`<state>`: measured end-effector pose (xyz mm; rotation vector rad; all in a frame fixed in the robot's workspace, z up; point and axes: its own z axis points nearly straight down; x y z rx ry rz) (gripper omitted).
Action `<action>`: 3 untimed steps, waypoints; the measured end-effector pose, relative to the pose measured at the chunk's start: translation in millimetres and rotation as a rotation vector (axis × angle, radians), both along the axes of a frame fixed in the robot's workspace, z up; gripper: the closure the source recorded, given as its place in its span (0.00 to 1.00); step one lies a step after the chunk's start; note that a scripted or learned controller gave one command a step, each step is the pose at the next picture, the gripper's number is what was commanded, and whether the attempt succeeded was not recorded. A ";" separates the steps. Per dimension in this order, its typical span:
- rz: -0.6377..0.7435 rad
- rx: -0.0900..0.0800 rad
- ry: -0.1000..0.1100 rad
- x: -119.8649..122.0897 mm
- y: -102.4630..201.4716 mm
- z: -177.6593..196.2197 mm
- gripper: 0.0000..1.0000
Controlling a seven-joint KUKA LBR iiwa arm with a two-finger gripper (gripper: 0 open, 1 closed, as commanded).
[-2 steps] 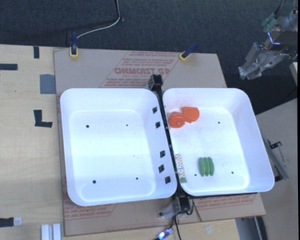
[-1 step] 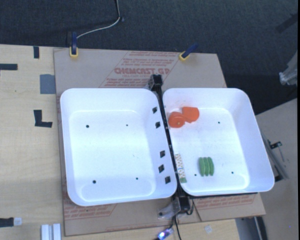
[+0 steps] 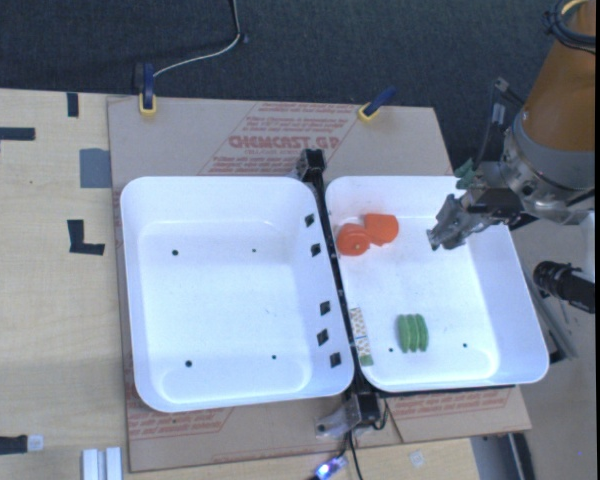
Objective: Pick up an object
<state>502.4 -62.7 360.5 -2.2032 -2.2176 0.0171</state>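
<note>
An orange cylinder-shaped object (image 3: 367,234) lies in the right bin (image 3: 500,298), near its upper left by the divider. A small green ribbed object (image 3: 412,333) rests lower in the same bin. A small patterned strip (image 3: 359,330) lies along the bin's left wall. My gripper (image 3: 446,232) hangs over the right bin's upper right part, to the right of the orange object and apart from it. Nothing shows between its fingers.
The left bin (image 3: 150,268) sits beside the right one, joined by a black clip strip (image 3: 325,268). Both stand on a cardboard sheet (image 3: 280,138) clamped at the back. The arm's orange band (image 3: 570,78) fills the upper right.
</note>
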 end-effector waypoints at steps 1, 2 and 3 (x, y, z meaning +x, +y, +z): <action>0.003 -0.002 -0.015 46.6 81.7 -29.1 1.00; 0.003 0.001 -0.038 67.5 149.8 143.3 1.00; 0.010 0.001 -0.022 38.3 283.7 176.3 1.00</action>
